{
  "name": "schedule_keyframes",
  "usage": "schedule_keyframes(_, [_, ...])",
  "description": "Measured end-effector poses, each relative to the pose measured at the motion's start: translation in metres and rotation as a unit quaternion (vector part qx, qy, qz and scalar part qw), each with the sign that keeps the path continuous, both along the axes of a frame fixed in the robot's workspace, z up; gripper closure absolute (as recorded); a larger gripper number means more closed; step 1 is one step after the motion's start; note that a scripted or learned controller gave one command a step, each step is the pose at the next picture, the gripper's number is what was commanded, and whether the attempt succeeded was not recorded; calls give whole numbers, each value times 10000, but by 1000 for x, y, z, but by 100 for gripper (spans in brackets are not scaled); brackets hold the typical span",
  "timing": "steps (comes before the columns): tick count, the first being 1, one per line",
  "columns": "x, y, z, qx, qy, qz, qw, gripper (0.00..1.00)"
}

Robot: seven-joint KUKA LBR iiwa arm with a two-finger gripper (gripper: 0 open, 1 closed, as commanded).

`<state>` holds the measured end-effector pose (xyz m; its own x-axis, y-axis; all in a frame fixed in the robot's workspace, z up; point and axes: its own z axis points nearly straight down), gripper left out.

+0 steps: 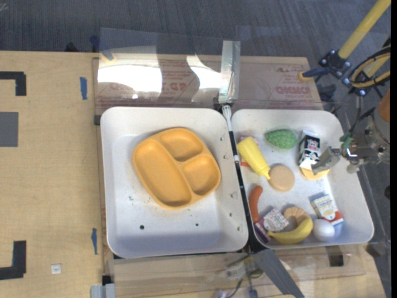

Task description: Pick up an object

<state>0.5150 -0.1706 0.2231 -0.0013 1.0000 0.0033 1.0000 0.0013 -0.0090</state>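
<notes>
Camera view, looking down at a slant, gives me two white bins side by side on the wooden bench. My left bin (118,228) holds a yellow divided plate (177,166), lying flat near the bin's middle with its three compartments facing up. My right bin (363,219) carries all the small items. Along its far side I note a yellow bottle (253,155) lying tilted next to the divider, a green bumpy lump (281,138) just beyond it, and a small black-and-white carton (309,149) toward the right. A round tan disc (282,178) sits just below the bottle's tip. Along the near side: an orange sausage-shaped piece (255,203) by the divider, a banana (291,232) curved along the near wall, a crinkled wrapper (273,219) and a brown cookie-like piece (294,215) touching it, a white egg (324,229) in the near right corner, and a small white-and-red carton (324,206) just above the egg. The gripper (324,161) comes in from the right, low over the right bin, its tip at a yellow wedge (314,172) beside the black-and-white carton. I cannot tell how the gripper is set, nor whether the wedge is actually caught by it.
</notes>
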Motion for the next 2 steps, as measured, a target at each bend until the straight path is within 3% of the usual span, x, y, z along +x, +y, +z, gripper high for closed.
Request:
schedule_keyframes(1, [-15, -53, -49, -7, 17, -1483, 9889, 0])
schedule_keyframes(2, [49, 15, -128, -27, -10, -2836, 9589, 0])
